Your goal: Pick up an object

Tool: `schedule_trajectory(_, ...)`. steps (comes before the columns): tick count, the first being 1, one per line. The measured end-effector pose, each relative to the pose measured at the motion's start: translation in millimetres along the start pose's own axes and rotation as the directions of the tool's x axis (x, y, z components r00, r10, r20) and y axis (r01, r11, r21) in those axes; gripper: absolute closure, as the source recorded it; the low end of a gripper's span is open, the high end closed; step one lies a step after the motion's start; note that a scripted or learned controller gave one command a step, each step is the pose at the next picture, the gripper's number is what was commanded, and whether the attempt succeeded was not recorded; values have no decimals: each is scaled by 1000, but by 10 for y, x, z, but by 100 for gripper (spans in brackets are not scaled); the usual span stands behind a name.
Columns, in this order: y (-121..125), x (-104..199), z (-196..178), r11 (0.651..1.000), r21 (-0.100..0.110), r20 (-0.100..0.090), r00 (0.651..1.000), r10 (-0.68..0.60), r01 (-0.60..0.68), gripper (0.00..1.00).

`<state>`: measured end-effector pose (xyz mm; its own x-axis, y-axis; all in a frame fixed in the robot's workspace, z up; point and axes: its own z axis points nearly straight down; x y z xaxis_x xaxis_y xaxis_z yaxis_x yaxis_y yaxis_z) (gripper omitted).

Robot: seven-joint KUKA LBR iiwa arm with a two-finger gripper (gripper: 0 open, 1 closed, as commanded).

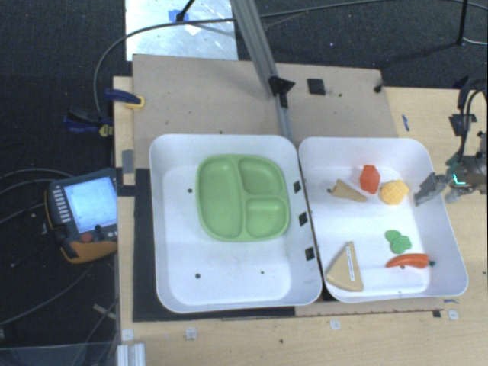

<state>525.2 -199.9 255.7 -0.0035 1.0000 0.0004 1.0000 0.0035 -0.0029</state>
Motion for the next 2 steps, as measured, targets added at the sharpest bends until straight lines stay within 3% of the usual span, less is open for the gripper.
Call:
schedule_trajectory(1,12,0,-22,1000,-5,1,1000,-1,1,0)
schedule_trajectory(2,56,12,583,1000,-4,1,1000,2,-2,0)
